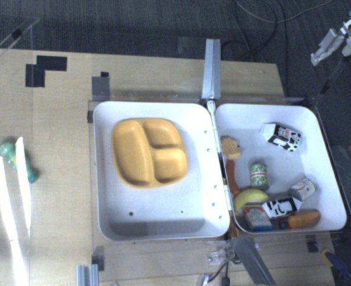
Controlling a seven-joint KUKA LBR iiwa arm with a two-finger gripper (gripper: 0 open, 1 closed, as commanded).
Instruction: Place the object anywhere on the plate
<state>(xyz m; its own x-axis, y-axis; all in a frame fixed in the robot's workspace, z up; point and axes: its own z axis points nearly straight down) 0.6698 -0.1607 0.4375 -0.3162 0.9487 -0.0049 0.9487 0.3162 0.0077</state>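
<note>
A yellow plate [149, 152] with three compartments lies in the left white bin [163, 222], with nothing on it. The right bin [318, 130] holds the loose objects: a black-and-white cow-print carton [282, 137], a green can [258, 175], a yellow fruit [250, 198], an orange carrot [303, 220] and a second black-and-white piece [282, 207]. My gripper [329, 43] hangs at the far top right, above the dark floor and beyond the right bin's back corner, well away from every object. Nothing shows in it.
A brush with a brown handle [230, 167] lies along the right bin's left wall. A small blue box [258, 220] and a small white item [304, 188] crowd the front corner. Clear plastic strips and a green object [11, 154] sit on the bench at far left.
</note>
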